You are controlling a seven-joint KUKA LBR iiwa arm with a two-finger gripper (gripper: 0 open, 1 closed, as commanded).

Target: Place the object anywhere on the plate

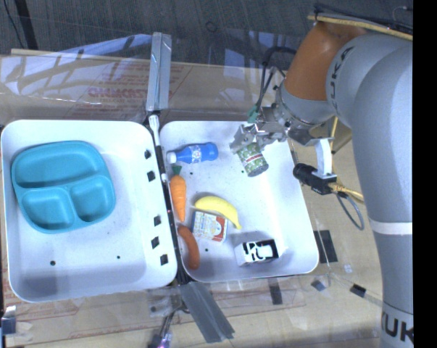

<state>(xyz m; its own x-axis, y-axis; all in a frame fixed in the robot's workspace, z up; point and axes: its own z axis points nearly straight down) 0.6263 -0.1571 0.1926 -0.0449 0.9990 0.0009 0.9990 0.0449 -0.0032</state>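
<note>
1. Camera view: the grey arm (377,122) reaches in from the right, orange band uppermost, and its gripper (248,142) hangs over the right bin (294,223), fingers clamped on a small can (254,159)
2. Two white bins sit side by side on a wooden bench (73,78); dark floor lies beyond. The left bin (80,267) bears the blue plate (61,184)
3. The can is in the upper part of the right bin, well apart from the plate, tilted, long axis running upper-left to lower-right

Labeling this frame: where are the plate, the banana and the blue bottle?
plate (59,183): camera view, on its middle ridge.
banana (219,209): camera view, mid-curve of its peel.
blue bottle (196,153): camera view, on its body.
</note>
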